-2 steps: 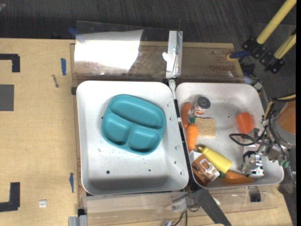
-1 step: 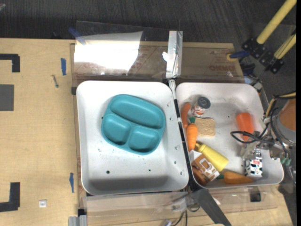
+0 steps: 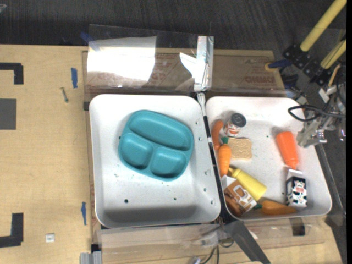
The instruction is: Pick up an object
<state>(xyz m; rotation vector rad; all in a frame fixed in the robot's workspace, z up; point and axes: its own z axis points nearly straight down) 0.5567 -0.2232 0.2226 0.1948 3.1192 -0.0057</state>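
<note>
Nearest, along the front wall of the right bin (image 3: 322, 205): a brown packet (image 3: 240, 194), a carrot (image 3: 278, 207) lying flat, and a small black-and-white carton (image 3: 297, 190). Just behind, a yellow bottle (image 3: 250, 183) tilted against the packet. Further back, a second carrot (image 3: 225, 157) by the left wall, touching a tan cracker (image 3: 240, 148); a fat orange carrot (image 3: 287, 149) well apart to the right. Beyond those, a small can (image 3: 236, 123). In the left bin (image 3: 104, 147), a teal divided plate (image 3: 157, 144). At the right bin's right rim, the gripper (image 3: 312, 135), above the edge, near the fat carrot; open or closed, cannot tell.
</note>
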